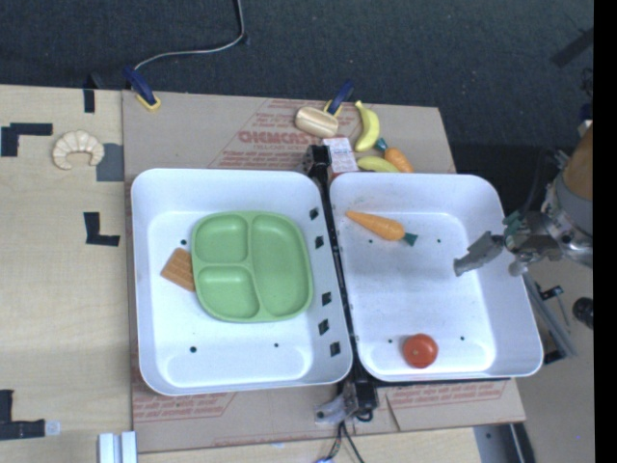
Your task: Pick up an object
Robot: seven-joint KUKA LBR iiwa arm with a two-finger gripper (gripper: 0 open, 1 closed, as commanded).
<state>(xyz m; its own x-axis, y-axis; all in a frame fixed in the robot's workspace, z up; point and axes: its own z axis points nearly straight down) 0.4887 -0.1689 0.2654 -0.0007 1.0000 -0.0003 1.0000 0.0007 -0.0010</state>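
We see the gripper point(485, 254) at the right bin's point(482, 193) right rim, a carrot point(378, 226) and tomato point(419, 350) inside, a green divided plate point(253, 265) in the left bin point(154, 287).

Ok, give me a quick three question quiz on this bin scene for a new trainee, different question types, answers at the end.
1. True or false: the carrot lies in the same bin as the tomato.
2. Which bin holds the green divided plate: A) left bin, B) right bin, C) neither?
3. Fill in: the hand is over the right bin's ____ edge.

Key: 1 true; 2 A; 3 right.
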